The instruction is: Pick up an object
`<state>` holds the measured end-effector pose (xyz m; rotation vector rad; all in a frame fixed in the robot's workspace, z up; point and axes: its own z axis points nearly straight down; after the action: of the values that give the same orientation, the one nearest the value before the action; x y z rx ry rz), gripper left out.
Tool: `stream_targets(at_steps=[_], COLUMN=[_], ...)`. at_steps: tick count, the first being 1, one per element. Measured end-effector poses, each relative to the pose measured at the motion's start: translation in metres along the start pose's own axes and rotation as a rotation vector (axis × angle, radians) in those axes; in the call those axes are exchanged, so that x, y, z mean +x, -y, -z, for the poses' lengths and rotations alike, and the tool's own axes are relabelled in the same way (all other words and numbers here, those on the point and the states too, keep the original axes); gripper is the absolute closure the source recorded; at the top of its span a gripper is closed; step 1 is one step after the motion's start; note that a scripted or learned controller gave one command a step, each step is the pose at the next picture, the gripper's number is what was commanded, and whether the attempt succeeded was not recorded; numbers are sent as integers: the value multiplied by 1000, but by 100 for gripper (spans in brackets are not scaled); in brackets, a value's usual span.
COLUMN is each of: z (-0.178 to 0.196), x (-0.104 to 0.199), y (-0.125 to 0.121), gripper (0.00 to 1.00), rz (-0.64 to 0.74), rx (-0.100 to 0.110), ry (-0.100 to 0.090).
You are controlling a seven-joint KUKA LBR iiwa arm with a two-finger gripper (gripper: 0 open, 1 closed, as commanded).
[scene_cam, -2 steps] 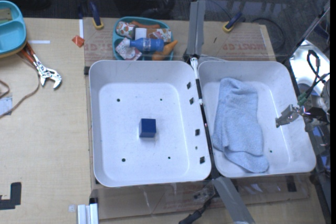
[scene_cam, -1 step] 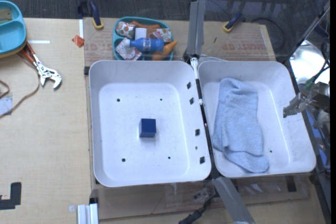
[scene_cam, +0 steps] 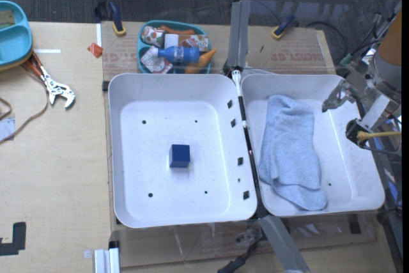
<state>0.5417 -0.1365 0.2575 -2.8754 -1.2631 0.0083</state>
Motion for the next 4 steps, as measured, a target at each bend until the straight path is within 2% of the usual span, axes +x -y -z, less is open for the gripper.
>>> stream_targets(at_steps=[1,2,3,4], z=[-19,-54,6,-32], x=[-37,-12,-60,78], y=[-11,77,-10,-27], gripper=[0,0,0,0], rz=[234,153,211,70], rx=[0,1,-2,0], ry=[-1,-1,-2,-1])
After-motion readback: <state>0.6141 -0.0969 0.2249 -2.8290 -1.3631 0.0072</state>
